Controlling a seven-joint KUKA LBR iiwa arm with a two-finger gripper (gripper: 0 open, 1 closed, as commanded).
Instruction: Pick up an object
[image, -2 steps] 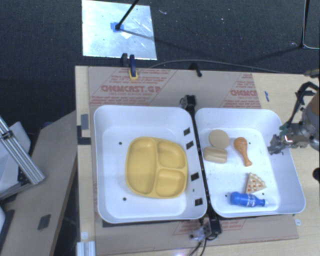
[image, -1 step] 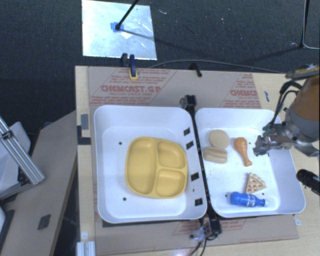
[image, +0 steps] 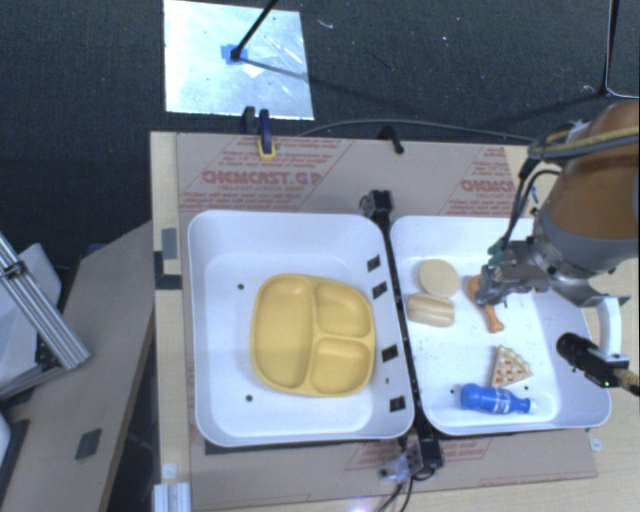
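The left bin (image: 290, 330), a shallow white tray with rounded corners, holds a smooth yellow plastic plate (image: 313, 334) divided into three compartments, lying flat at its centre. The right bin (image: 560, 400) holds several small things. At about ten o'clock sit two tan, rounded bread-like pieces (image: 434, 292), one above the other and touching. At five o'clock lies a triangular pizza slice (image: 509, 367) with a dotted top, and just below it a blue bottle (image: 494, 401) on its side. An orange carrot-like stick (image: 492, 317) lies near the bin's centre, directly under the gripper (image: 495, 287). Whether the fingers are released or clenched cannot be told. Both bins rest on a table (image: 300, 175) covered by printed brown cardboard.
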